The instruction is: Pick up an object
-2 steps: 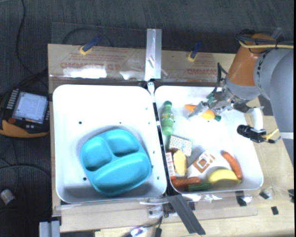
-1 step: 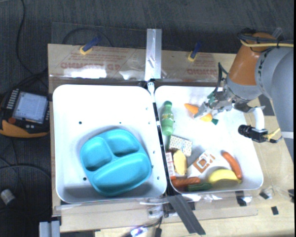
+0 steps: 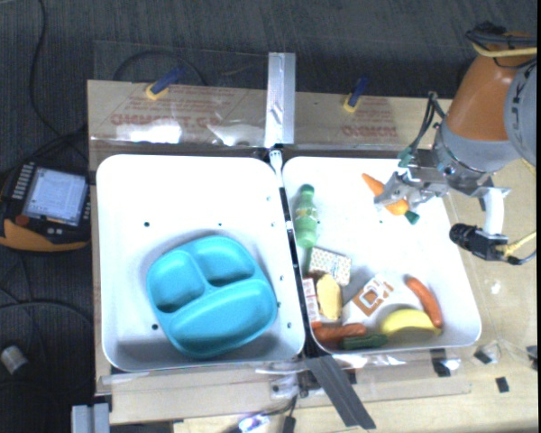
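Left of the divider (image 3: 285,233), a blue tray (image 3: 212,291) is lying. Right of it, a carrot (image 3: 372,184) is sitting just beside my fingers (image 3: 398,195); whether they're spread, I cannot tell. It's looking light, stiff, smooth; I'm favouring its thick middle.

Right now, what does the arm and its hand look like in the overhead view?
The arm is grey with a wide orange band above the wrist, rounded in section. Below the band sits a grey metal wrist block with dark cables along its side. The hand is small, grey and angular. A black cylindrical part sticks out below the wrist.
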Robot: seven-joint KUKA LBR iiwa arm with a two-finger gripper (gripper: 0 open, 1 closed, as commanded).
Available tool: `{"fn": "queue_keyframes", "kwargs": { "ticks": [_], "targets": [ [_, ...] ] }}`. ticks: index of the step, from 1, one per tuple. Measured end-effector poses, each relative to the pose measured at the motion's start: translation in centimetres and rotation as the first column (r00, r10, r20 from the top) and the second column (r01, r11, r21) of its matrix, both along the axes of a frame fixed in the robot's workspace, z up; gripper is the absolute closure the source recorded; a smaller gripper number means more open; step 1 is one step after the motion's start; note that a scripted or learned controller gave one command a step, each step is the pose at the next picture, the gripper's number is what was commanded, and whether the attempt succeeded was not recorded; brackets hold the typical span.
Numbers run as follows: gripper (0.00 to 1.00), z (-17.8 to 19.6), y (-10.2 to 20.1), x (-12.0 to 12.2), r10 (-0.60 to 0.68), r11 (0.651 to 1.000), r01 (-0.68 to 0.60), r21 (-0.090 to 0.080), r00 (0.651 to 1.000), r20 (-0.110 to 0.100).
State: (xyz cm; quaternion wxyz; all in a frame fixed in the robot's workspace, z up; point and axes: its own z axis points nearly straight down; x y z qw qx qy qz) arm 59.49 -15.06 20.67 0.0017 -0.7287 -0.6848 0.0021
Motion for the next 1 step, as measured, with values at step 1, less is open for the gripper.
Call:
{"fn": "queue_keyframes", "kwargs": {
  "ticks": [1],
  "targets": [
    [1.00,0.72,0.13,-0.05,0.002,1.000,-0.002,0.001,1.000,-0.005]
  ]
}}
